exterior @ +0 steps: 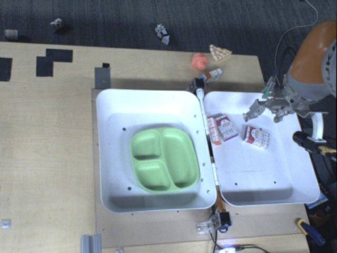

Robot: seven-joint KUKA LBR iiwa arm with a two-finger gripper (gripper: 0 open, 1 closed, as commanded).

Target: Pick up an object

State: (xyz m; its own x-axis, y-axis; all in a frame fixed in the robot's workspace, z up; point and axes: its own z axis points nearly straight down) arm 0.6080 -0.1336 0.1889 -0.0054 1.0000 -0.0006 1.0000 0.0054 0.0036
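Two small red-and-white packets lie in the right bin (284, 188): one (222, 128) by its left wall, the other (256, 136) near the middle. My gripper (265, 114) hovers at the bin's back, just above and behind the middle packet. Its fingers are spread open with nothing between them. A green divided plate (164, 159) rests in the left bin (113, 141).
Behind the bins on the bench sit an orange ball (199, 61), a toy pizza slice (220, 52) and a small bottle (211, 76). The arm's orange-banded wrist (316, 57) stands over the right bin's back right corner. Small items lie on the dark floor beyond.
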